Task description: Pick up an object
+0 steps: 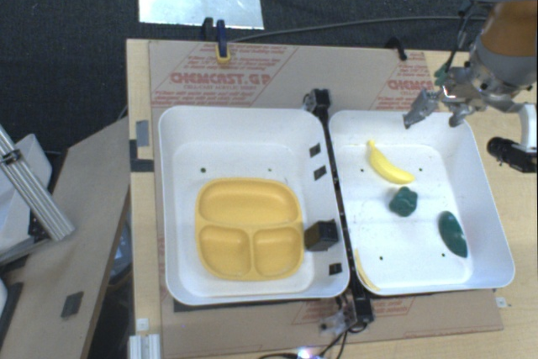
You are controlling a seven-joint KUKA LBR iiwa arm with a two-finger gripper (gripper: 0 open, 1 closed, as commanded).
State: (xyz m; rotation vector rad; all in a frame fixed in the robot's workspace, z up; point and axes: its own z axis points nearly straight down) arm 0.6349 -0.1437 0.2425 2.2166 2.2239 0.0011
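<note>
The tool (437, 108) hangs over the far right corner of the right bin (487, 181), its two fingers spread apart with nothing between them and touching nothing. The banana (388, 164) is the nearest object, lying just toward the bin's middle and near side from the tool, its long axis slanting from the far edge toward the near right; two dark green objects (403, 202) (452, 233) lie farther toward the near right corner.

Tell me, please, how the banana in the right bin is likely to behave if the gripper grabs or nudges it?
The banana looks like smooth moulded plastic, so probably stiff, light and slightly slippery. Its curved, rounded body lies flat on the bin floor, so a nudge would likely spin or slide it rather than tip it.
</note>
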